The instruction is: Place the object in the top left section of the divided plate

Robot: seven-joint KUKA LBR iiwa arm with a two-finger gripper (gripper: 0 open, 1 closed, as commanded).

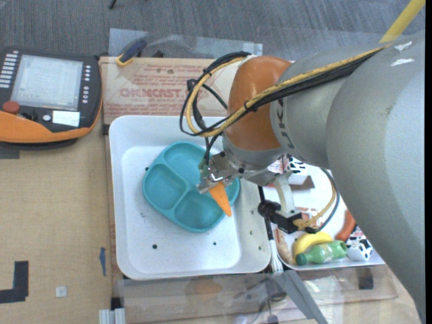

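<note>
From the overhead camera I see the grey arm with its orange wrist band [255, 106] reaching in from the right and covering much of the right-hand white bin [297, 258]. Its two-finger gripper [210, 178] sits low over the teal divided plastic plate [185, 187], which lies in the left-hand shallow white bin [128, 248]. Just under the gripper is an orange carrot-shaped toy [221, 198], tapering down and to the right, its thick end right at the fingertips and its tip over the plate's right rim. The metal fingers appear closed on that thick end, so I read the jaws as clamped on the carrot, though the wrist hides part of the contact. The carrot is at the plate's right side, over the edge of the right-hand compartments rather than the upper left one. The plate's upper left compartment [177, 159] shows bare teal. In the right bin, past the arm, I can make out a yellow banana-shaped toy [312, 239], a green bottle-shaped toy [322, 252] lying beside it, a reddish sausage-shaped piece [346, 225] and a black-and-white patterned item [294, 174]. On the bench to the left rests the orange and grey teach pendant with a screen [47, 96], and a brown printed cardboard sheet [158, 86] lies behind the left bin.
</note>
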